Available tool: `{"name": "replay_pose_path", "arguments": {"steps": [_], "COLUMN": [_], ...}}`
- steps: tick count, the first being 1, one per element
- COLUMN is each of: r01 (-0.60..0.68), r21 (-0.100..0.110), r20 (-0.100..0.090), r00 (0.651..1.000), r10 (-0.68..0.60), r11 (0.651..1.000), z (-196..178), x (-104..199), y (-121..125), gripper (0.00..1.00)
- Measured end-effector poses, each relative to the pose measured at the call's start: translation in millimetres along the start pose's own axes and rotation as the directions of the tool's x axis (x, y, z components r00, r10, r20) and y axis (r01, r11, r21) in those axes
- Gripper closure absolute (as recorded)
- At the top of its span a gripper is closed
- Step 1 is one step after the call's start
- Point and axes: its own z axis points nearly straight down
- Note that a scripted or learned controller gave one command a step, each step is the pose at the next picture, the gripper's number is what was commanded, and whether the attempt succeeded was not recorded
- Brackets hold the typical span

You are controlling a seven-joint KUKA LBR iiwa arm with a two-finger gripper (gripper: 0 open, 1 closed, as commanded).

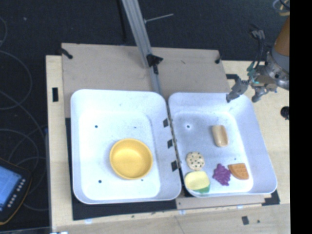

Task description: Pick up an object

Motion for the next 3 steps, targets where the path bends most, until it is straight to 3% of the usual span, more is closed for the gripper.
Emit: {"name": "replay_pose_path", "arguments": {"steps": [1,3], "r01": [0.0,-0.002], "r21": [0.0,0.004], "r20": [0.001,0.0], "r00": [1.0,1.0], "r10": [0.0,0.002], "r11": [1.0,1.0], "z": [-0.1,106.0], "x": [-0.4,-0.5], "y": [-0.1,1.6], "gripper": [0.0,0.0]}}
